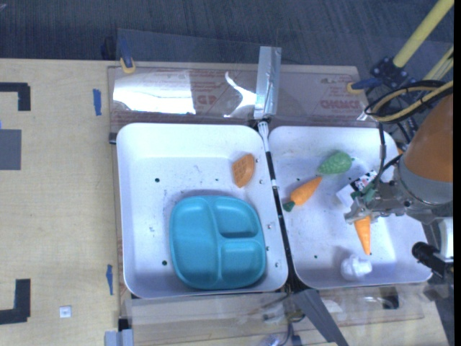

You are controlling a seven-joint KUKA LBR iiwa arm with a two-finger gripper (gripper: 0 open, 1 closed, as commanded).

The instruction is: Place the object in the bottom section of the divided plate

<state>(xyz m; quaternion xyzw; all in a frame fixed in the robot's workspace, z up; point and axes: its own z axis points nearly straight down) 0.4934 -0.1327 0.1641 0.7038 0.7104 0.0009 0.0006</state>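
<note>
Over the right-hand shallow white bin [317, 265], the two-finger gripper [364, 209] hangs at the end of the grey arm with its orange band [434, 150], which reaches in from the right edge. How far the gripper is spread cannot be told, since the wrist hardware hides it from above. Just below the gripper lies a small orange toy carrot [364, 234], its broad end up against the gripper and its tip pointing toward the near rim; whether it is gripped or merely lying beneath cannot be made out. Further below sits a small white lumpy object [356, 267]. Left of the gripper lies a longer orange toy carrot with a green stem end [305, 192], and up and to the left rests a green leafy toy vegetable [335, 163]. Well to the left, in the left-hand white bin [144, 164], stand the teal three-section plastic divided plate [216, 242] and, above it, an orange rounded toy food piece [244, 169].
</note>
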